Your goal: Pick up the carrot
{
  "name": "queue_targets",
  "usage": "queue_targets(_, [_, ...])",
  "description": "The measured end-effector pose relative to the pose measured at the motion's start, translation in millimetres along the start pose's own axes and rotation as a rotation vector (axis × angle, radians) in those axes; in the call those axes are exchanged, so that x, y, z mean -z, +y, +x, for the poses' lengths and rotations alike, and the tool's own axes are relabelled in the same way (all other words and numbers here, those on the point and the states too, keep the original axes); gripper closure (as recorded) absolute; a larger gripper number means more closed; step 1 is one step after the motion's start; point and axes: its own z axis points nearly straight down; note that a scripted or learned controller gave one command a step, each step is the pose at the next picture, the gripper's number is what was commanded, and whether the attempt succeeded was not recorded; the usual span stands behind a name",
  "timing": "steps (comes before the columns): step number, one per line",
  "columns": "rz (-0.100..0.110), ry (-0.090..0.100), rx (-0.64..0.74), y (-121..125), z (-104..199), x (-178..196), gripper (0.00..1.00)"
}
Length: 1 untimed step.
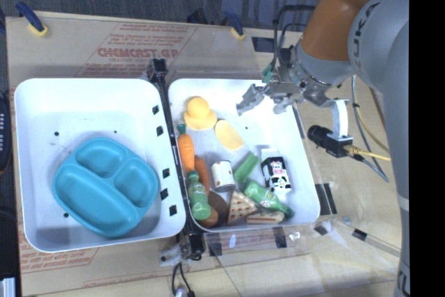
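Observation:
The orange carrot (186,152) lies lengthwise along the left wall of the right bin (295,149), among other toy foods. My gripper (264,100) hangs over the bin's upper right part, well to the right of and above the carrot. Its two fingers are spread apart with nothing between them.
A yellow duck-like toy (199,113) and a pale yellow piece (229,135) lie above the carrot. A can (222,174), green items (245,167), a milk carton (275,174) and a pizza slice (241,207) crowd the lower bin. A blue divided plate (104,184) sits in the left bin (42,108).

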Motion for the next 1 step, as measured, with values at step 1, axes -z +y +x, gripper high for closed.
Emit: queue_targets(1, [0.005, 0.001, 0.271, 13.0, 53.9, -90.8, 0.0])
